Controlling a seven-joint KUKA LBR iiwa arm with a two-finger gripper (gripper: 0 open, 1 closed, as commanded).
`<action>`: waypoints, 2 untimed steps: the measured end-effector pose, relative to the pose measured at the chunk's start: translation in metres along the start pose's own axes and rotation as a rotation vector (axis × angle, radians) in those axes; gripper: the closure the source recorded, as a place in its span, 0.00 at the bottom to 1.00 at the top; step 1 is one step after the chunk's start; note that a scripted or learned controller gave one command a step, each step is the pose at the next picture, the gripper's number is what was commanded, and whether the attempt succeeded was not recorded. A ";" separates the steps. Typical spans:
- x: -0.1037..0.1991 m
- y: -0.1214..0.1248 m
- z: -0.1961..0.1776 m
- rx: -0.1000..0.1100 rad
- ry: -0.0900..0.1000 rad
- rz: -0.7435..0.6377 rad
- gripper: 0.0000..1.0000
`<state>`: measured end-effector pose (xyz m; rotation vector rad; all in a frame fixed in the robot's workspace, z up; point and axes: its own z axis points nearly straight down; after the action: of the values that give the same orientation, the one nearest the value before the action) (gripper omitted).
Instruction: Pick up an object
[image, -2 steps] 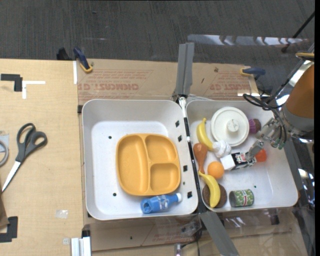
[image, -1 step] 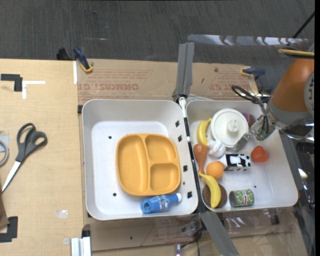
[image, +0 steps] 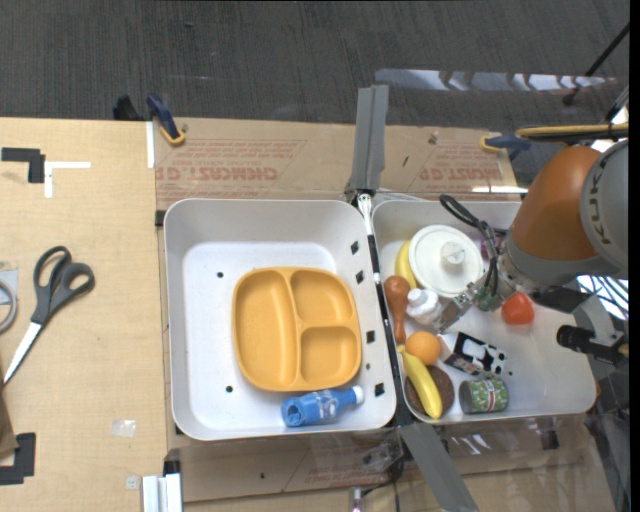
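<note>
A: Where is the gripper (image: 470, 300) working?

B: Low in the right bin (image: 575, 395), over the crowded left half. I cannot tell how it is set; the wrist and cables cover it. No item is clearly in its grasp.

A: What could it pick up?

B: Just beside it stand a small white bottle (image: 422, 305) and a round white lid (image: 447, 255). An orange (image: 423, 347) and a banana (image: 424, 385) lie nearer, a red tomato-like piece (image: 517, 309) to the right, a green can (image: 485, 396) at the near wall.

A: How should it go about it?

B: I would pick one item with free sides, come straight down, and avoid the neighbours touching it. The can or the red piece stands more apart than the bottle.

A: Any writing?

B: The cardboard (image: 250, 165) behind the left bin (image: 190, 330) carries mirrored print, too faint to read. The blue bottle (image: 320, 405) near the yellow divided plate (image: 297, 327) has a label, illegible.
</note>
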<state>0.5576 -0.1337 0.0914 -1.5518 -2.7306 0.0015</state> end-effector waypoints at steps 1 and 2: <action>-0.061 -0.061 -0.002 -0.003 -0.004 -0.054 0.00; -0.062 -0.060 -0.012 -0.005 -0.007 -0.056 1.00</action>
<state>0.5380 -0.2175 0.1036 -1.4785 -2.7807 0.0003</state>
